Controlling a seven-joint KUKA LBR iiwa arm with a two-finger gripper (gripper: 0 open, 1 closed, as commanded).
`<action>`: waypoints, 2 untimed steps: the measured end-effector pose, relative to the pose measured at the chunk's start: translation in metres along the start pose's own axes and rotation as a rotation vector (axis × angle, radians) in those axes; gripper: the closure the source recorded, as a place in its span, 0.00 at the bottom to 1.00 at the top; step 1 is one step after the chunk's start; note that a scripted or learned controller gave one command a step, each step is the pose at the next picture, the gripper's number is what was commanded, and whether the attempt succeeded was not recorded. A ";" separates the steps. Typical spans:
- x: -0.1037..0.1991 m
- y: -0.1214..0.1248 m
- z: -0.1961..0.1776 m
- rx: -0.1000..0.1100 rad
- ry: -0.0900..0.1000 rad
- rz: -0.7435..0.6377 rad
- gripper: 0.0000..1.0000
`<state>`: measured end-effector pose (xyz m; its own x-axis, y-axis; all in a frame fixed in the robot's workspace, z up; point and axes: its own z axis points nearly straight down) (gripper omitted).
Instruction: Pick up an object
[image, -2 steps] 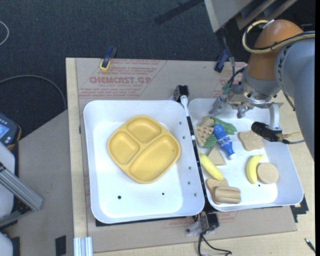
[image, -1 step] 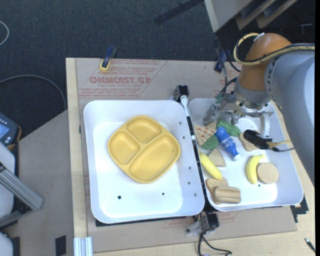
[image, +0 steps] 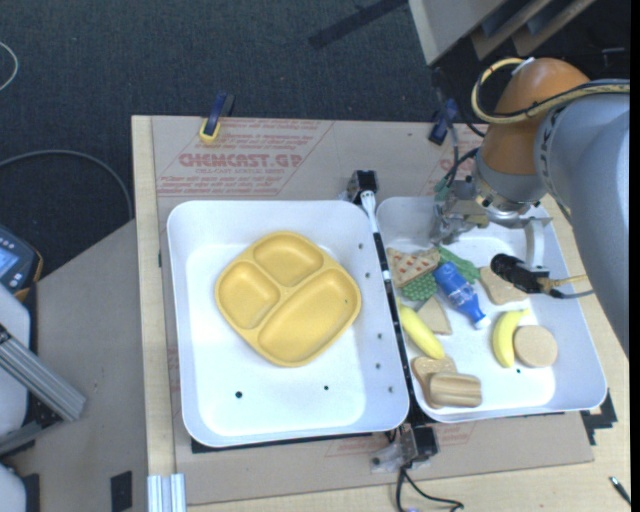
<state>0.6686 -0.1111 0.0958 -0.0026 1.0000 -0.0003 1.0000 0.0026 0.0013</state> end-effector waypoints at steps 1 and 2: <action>0.002 0.001 -0.043 -0.004 -0.001 0.002 1.00; 0.005 -0.008 -0.090 -0.002 -0.001 0.003 1.00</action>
<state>0.6606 -0.1063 0.1862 0.0002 1.0000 -0.0009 1.0000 -0.0002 0.0030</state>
